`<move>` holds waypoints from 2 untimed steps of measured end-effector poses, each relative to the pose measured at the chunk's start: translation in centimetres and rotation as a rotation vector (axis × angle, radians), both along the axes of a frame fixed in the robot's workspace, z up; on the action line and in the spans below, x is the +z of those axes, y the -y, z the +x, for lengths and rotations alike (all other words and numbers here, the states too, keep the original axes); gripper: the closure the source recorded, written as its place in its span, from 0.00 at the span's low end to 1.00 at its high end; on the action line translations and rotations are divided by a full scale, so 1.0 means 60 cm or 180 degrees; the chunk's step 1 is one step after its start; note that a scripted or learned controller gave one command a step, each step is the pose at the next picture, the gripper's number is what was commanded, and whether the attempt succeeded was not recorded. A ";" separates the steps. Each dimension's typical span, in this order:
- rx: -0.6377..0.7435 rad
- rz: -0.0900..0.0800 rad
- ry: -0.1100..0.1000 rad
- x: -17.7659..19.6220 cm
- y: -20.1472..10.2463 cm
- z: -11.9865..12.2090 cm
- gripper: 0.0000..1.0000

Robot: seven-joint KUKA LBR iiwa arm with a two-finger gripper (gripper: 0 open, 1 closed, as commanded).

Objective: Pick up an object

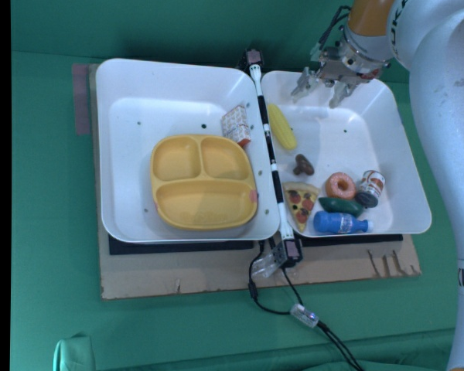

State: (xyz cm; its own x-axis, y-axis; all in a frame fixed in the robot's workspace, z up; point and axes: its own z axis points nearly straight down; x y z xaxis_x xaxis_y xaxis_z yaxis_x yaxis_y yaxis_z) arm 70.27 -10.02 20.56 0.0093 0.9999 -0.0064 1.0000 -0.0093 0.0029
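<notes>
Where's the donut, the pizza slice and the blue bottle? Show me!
donut (pixel 340 185), camera view, on its glazed ring, left side.
pizza slice (pixel 300 205), camera view, middle of the topping.
blue bottle (pixel 338 222), camera view, middle of its body.

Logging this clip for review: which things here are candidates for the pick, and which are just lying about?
Candidates: corn cob, brown piece, donut, can, pizza slice, green vegetable, blue bottle, small carton.
Lying about: yellow divided tray, cables.

Grey arm (pixel 448 91), orange band (pixel 375 6), metal tool (pixel 323 88)
</notes>
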 end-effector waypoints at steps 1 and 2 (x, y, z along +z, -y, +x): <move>0.0025 0.0002 -0.0016 -0.022 0.000 -0.002 0.00; 0.0017 -0.0001 -0.0022 -0.027 -0.001 -0.003 0.00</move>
State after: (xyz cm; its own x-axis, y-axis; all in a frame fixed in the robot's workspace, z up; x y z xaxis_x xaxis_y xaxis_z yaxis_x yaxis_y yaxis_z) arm 70.10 -9.96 18.96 0.0038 1.0000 -0.0067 1.0000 -0.0038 -0.0040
